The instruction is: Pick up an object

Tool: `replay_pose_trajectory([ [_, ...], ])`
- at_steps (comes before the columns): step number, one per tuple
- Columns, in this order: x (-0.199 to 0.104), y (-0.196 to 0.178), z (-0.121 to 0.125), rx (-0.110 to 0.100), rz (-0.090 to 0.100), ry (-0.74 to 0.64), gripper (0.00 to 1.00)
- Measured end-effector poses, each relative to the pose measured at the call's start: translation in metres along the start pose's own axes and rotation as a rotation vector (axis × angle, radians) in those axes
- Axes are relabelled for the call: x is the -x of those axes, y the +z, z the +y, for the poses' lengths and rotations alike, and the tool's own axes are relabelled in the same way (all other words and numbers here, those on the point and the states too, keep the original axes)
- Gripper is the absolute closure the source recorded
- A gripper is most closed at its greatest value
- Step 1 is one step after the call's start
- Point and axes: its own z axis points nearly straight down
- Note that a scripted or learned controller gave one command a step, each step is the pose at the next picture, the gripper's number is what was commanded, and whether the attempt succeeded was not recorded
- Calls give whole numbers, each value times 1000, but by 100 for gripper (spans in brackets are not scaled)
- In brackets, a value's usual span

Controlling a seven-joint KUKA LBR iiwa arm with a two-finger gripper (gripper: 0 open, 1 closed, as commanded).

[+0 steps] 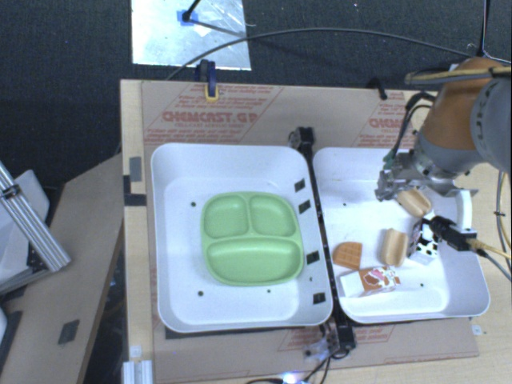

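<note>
The left white bin [176, 238] holds a green three-compartment plastic plate [252, 238] at its centre. In the right white bin [464, 294], the gripper [396, 184] hangs near the far edge beside a tan bread-like block [414, 203]; its finger opening cannot be told.

You are looking down from one fixed camera mounted high above the flat tan wooden table [240, 106], tilted at a slant rather than straight down. Take the shallow white plastic left bin [172, 238] as your landmark: it sits near the middle of the frame, with its twin, the shallow white plastic right bin [464, 294], touching its right side. Beyond the left bin's far edge you see dark carpeted floor [64, 62]. The camera stands far enough back to take in both bins whole, and the grey arm with the orange band [464, 122] enters from the landmark's right.
</note>
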Motion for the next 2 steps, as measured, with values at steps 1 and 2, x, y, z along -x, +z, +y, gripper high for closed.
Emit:
replay_pose_trajectory([
  [1, 4, -65, 3, 2, -1, -6, 100],
  [2, 1, -109, 7, -1, 1, -6, 100],
])
